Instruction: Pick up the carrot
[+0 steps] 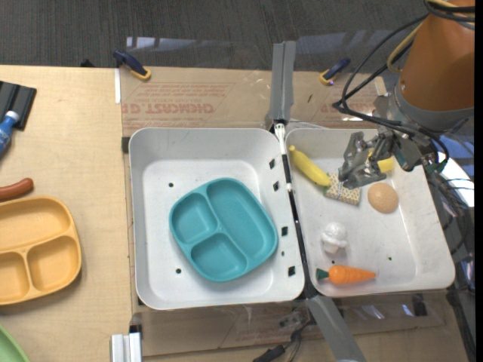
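Note:
The carrot [350,275], orange with a green stem end, lies on its side near the front edge of the right bin [423,274]. My gripper [358,173] hangs well behind it, over the back middle of that bin, close above a beige sponge-like block [343,194]. It is far from the carrot, and nothing shows between its fingers.
In the right bin a yellow banana [309,167] lies at the back left, a tan egg [383,198] to the gripper's right and a small white object [333,237] mid-bin. The left bin [151,277] holds a teal divided plate [222,228]. An orange tray [34,250] sits at far left.

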